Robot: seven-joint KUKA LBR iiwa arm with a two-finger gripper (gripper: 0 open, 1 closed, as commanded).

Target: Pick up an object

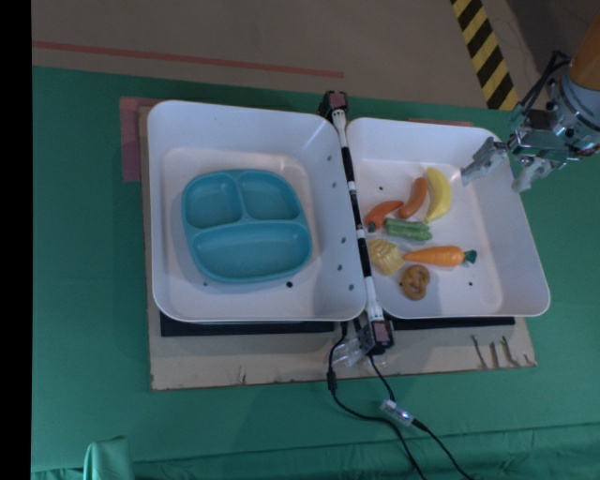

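A green cloth (84,281) covers the desk, with a flat brown cardboard sheet (244,361) laid on it. Beyond lies a tan floor (234,28) crossed by a thin red line (187,58) and, at top right, a yellow-and-black hazard stripe (485,47).

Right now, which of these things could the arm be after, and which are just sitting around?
For the job:
banana
sausage
carrot
green bean pod
pretzel
yellow corn piece
small orange carrot
right bin
pincer, hovering at that bin's far right edge

Just lying about:
teal divided plate
left bin
cables
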